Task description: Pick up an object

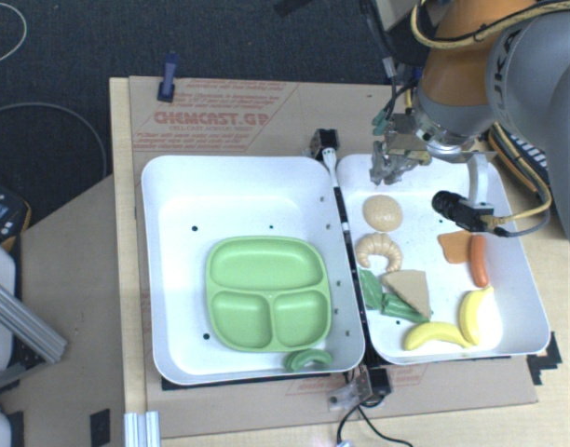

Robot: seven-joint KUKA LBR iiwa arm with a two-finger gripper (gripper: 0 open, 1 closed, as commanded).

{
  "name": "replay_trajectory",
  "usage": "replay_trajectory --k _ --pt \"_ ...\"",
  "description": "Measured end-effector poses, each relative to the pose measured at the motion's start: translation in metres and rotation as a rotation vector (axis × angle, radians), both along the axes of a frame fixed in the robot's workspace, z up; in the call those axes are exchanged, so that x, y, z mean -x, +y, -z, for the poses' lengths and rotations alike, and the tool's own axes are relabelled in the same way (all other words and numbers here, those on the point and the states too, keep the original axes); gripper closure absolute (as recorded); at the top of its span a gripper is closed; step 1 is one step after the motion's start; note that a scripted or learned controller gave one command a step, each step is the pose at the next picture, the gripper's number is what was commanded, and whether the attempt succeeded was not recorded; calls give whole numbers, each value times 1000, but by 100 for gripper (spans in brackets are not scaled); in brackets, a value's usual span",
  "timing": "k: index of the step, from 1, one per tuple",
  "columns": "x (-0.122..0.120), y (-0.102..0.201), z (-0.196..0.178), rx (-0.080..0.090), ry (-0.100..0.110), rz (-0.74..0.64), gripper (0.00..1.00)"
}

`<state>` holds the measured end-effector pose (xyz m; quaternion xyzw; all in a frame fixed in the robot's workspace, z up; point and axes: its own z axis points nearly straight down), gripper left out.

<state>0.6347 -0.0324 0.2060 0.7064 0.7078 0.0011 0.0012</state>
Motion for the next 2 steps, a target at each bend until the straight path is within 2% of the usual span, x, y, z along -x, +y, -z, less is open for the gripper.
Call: replay_trajectory --k 1,2 --pt "-1 0 -10 0 -3 -1 100" --pt "11 -65 90 0 12 8 100"
